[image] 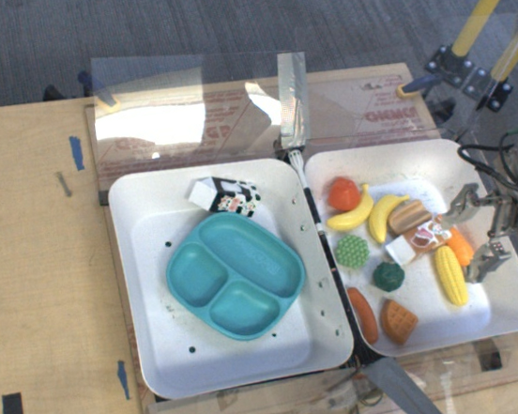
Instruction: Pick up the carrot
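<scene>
The carrot is a short orange piece in the right bin, lying beside a yellow corn cob. My gripper reaches in from the right and is open. One fingertip lies above the carrot in the view and the other below it. The fingers straddle the carrot's right end without closing on it. Part of the carrot is hidden behind a red and white food piece.
The right bin also holds a tomato, two bananas, a bread roll, a lettuce ball, broccoli, a sausage and a croissant. The left bin bears a teal divided plate and a milk carton.
</scene>
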You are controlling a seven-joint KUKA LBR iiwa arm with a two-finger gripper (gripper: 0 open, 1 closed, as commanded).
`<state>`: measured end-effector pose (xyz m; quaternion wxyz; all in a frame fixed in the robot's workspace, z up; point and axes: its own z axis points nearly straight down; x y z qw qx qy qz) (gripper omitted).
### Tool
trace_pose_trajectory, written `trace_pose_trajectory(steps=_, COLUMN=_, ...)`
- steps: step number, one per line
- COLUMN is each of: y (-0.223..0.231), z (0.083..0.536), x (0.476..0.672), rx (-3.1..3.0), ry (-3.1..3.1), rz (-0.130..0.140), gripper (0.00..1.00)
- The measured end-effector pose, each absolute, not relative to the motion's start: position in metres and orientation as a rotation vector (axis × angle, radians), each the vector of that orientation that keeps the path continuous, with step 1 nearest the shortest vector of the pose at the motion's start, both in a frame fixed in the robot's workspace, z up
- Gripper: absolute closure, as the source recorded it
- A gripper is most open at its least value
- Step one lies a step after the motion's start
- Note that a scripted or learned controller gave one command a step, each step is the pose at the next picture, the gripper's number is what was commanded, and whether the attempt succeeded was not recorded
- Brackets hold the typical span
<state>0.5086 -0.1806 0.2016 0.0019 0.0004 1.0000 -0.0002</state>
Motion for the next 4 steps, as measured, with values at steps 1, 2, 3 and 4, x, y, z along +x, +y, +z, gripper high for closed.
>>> trace_pose_trajectory(steps=1, y=-0.2, z=0.117, x=0.522, rx=0.002, ry=3.098, rz=-0.018, gripper=0.0)
trace_pose_trajectory(steps=2, y=-0.193, z=0.11, x=0.528, rx=0.131, ry=3.091, rz=-0.027, gripper=0.0)
trace_pose_trajectory(steps=3, y=-0.188, z=0.11, x=0.56, rx=0.173, ry=3.087, rz=-0.024, gripper=0.0)
trace_pose_trajectory(steps=4, y=-0.208, z=0.11, x=0.584, rx=0.19, ry=3.088, rz=-0.011, gripper=0.0)
